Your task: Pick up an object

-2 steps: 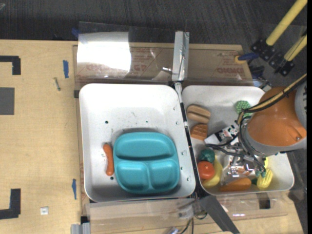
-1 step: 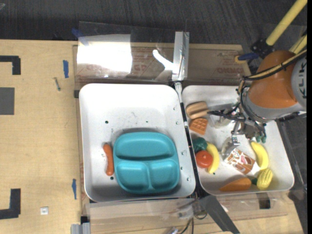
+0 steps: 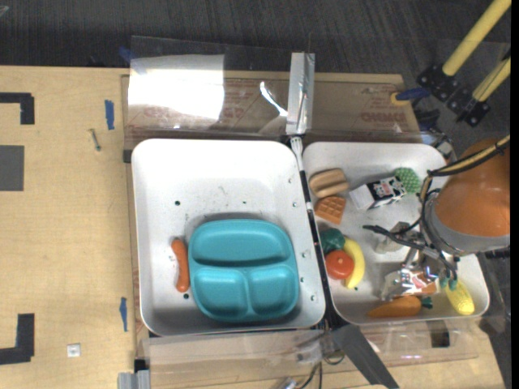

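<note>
gripper (image 3: 418, 275) blurred, carrot (image 3: 397, 306) partly hidden

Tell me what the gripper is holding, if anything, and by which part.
Cannot be told. The gripper is down in the right bin, over clutter near the carrot and corn, but nothing shows plainly between its fingers.

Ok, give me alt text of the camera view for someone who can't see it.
The gripper hangs low over small toy foods in the right bin, above a carrot. The left bin holds a teal divided tray beside an orange sausage.
</note>
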You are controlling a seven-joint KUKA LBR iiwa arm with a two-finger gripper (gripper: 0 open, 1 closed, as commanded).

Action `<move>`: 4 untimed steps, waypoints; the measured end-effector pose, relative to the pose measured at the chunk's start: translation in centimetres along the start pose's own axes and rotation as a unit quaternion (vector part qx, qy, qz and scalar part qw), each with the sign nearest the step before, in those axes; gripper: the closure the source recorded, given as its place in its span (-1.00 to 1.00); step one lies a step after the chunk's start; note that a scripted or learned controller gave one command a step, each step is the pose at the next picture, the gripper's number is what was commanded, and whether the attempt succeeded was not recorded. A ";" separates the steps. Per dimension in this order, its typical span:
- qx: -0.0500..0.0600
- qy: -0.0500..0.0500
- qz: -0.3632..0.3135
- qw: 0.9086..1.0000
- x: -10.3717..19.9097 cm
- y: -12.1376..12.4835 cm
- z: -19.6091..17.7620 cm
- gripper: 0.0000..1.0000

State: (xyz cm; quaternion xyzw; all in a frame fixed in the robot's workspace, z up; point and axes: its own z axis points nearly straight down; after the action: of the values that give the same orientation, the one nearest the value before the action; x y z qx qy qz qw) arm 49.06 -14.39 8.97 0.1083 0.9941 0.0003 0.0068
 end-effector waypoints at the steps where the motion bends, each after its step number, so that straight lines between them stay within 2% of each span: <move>1: 0.001 -0.007 -0.001 1.000 -0.5 0.1 -1.3 1.00; 2: 0.002 0.000 0.073 0.997 -1.2 -2.9 -20.6 1.00; 3: 0.002 0.002 0.090 0.996 -11.8 -4.6 -23.8 1.00; 4: 0.001 0.005 -0.023 1.000 -10.7 -5.8 -20.8 1.00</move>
State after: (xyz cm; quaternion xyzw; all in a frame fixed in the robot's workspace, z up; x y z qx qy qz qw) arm 58.00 -22.33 29.92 0.0850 0.9964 -0.0003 0.0019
